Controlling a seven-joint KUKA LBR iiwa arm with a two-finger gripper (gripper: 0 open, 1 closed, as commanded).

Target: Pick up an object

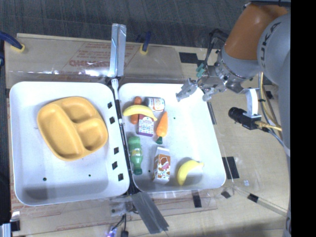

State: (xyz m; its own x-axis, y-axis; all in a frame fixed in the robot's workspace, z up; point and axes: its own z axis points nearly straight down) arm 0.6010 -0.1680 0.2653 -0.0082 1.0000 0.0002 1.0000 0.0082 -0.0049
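In the camera view, the grey arm with its orange band (254,21) reaches in from the right, and its two-finger gripper (196,91) hangs over the far right corner of the right-hand shallow white bin (210,147), just above that bin's far rim. The two pale fingers (186,91) stand apart, spread open, and nothing lies between them. Inside this bin the objects crowd its left half and near edge. By the far left corner sit a small orange-red round piece (137,101) and a small white carton with a red label (155,104), touching or nearly so. Just nearer lies a curved yellow plastic banana (139,112), resting over the top of a small purple-and-white printed packet (145,126). Just right of the packet an orange plastic carrot with a green stub (162,125) lies lengthways, tip toward the far edge. Along the left wall a green plastic bottle (135,153) lies on its side. Near the near edge stands a white-and-red juice carton (162,166), and just beside it, toward the near right corner, a second yellow banana (188,170). The left-hand white bin (29,186) holds a yellow divided plastic plate (72,127), set toward its far left part, well apart from the gripper.
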